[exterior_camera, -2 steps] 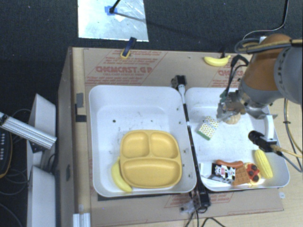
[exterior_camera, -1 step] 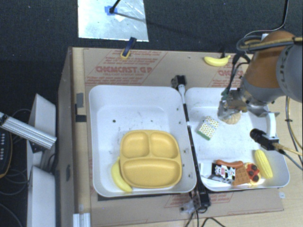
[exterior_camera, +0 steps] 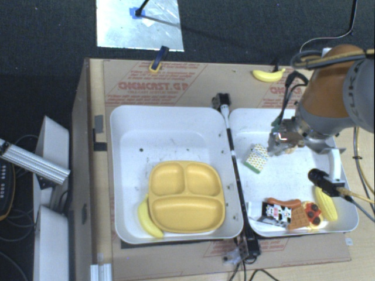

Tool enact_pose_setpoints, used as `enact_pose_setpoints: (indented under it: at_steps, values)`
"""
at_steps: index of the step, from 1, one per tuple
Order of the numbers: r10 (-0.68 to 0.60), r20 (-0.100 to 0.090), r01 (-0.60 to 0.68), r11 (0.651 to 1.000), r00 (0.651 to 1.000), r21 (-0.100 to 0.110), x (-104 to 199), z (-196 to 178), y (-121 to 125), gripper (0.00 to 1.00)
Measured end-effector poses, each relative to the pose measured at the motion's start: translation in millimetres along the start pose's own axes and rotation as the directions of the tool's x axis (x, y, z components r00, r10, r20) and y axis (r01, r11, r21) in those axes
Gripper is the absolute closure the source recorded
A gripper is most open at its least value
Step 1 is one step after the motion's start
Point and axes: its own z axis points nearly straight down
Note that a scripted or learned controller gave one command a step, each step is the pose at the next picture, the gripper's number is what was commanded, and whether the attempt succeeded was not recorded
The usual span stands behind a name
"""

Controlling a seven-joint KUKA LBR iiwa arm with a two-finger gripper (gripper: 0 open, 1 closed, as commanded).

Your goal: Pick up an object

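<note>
The claw (exterior_camera: 280,143) hangs low over the right bin (exterior_camera: 345,218); whether its fingers are spread or pressed together cannot be told. Just beside it, toward the bins' divider, lies a small green-and-white checkered sponge (exterior_camera: 256,157), apart from the claw. Farther toward the bin's front edge sit a yellow corn cob (exterior_camera: 326,203) and a flat printed packet (exterior_camera: 291,212). Well beyond the divider, the left bin (exterior_camera: 126,127) holds a yellow divided plate (exterior_camera: 186,195) with a banana (exterior_camera: 146,220) tucked against it.

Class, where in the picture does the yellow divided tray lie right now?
The yellow divided tray lies in the left bin, toward its near edge, with a banana tucked against its near-left corner.
</note>
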Motion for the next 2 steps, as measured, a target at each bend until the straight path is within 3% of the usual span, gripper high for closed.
enact_pose_setpoints:
  at_steps: [1,2]
  values:
    - [0.003,0.001,-0.003,1.000,1.000,0.001,-8.2,69.3,-25.4,1.00]
    - [0.002,0.001,-0.002,1.000,1.000,-0.002,-8.3,58.5,-24.2,1.00]
